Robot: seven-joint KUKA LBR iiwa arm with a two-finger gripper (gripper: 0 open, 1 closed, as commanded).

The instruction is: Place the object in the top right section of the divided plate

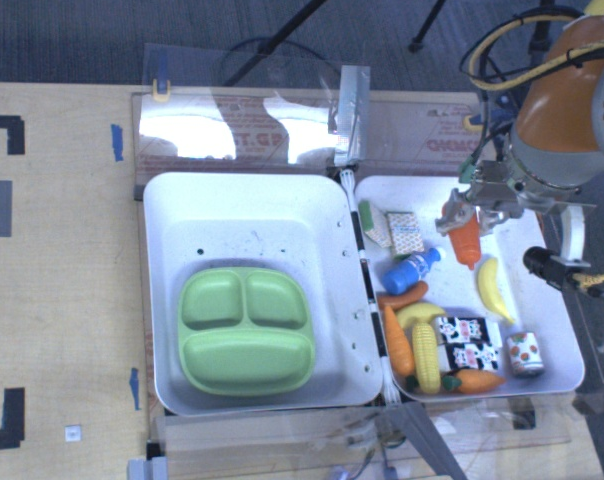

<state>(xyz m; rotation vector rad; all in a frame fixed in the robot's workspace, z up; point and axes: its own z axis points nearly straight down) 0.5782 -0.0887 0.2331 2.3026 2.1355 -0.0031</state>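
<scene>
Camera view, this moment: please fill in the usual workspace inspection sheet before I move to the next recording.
Surface: wooden bench bearing left bin and right bin, side by side.
Job's things: green divided plate lies in the left bin, all three sections bare; an orange carrot-like object sits at the gripper.
Clutter: right bin holds banana, blue bottle, corn cob, patterned carton, small can, other carrots.
Grippers: gripper over the right bin; finger state unclear.
Cables: yellow and black loops above the arm.
Surroundings: blue carpet, stand legs, blue tape marks.
</scene>
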